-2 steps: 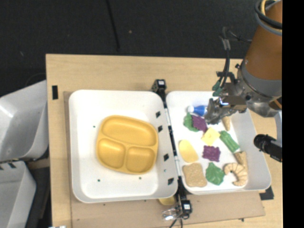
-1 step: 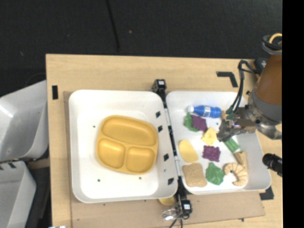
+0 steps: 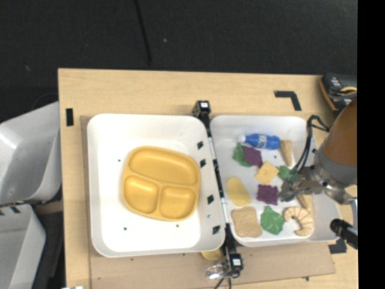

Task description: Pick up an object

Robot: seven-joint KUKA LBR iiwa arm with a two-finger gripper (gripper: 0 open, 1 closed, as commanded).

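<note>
Several toy foods crowd the right bin (image 3: 224, 131), and the gripper (image 3: 293, 189) hangs low among them beside the purple piece (image 3: 267, 194); whether its jaws are spread, I cannot tell. A clean pick probably needs one isolated target, centred before closing.

One fixed camera, mounted above the bench (image 3: 180, 89), looks down at a slant. It stands far enough back to take in both white bins whole, the left bin (image 3: 102, 179) and the right bin (image 3: 301, 125) side by side, along with most of the bench top and a stretch of dark floor beyond the far edge. The bench's near edge lies close to the bottom of the frame. The arm (image 3: 343, 143) enters from the right edge.
</note>
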